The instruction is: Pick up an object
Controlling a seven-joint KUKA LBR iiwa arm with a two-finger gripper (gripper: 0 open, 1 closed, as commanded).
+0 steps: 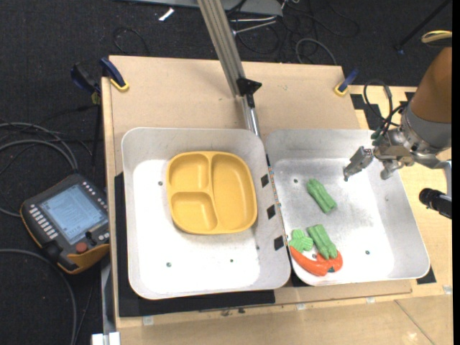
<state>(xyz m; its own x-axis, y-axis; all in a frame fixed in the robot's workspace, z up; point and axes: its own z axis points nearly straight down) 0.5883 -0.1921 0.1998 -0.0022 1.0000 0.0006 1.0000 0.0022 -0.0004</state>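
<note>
Green toy pickle [321, 195] lies loose near the middle of the right bin [402, 236], its long axis slanting from upper left to lower right. End effector [374, 162] hovers above the bin's upper right, fingers spread apart, holding nothing. An orange carrot toy [316, 259] sits at the bin's front edge. No writing is legible.

Yellow three-compartment plastic tray [213, 192]: smooth, soft satin sheen. Two shallow white bins, left [144, 214] and right [388, 228]: look like plastic w/ matt, slightly scuffed, speckled floors. Pale brown wooden bench board [180, 95]: matt, fine-grained, approx. fibreboard look. Green ridged toy vegetable [321, 195] and orange-green toy piece [316, 252]: plastic, mild gloss. Slanted grey pole [219, 31]: metal, dull brushed finish. Dark floor [50, 20]: rough, carpet-like.
</note>
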